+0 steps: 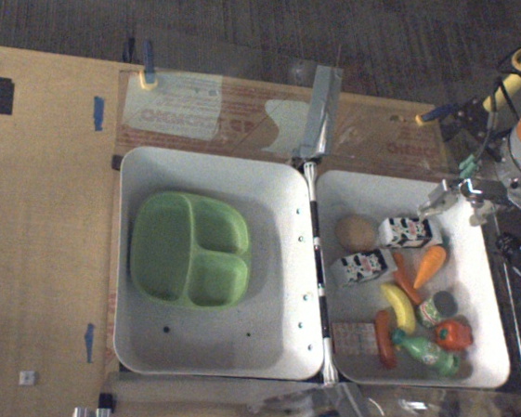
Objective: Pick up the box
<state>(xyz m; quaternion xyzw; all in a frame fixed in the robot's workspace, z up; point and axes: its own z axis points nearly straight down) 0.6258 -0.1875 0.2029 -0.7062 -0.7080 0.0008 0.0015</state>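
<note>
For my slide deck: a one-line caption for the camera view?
Gripper above right bin of toy food, near two cow-print boxes; green plate left.

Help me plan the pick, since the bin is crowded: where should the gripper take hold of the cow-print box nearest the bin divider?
Probably across the short sides of the cow-print box, coming straight down from above. It lies flat and tilted, with the banana and carrot close by.
</note>
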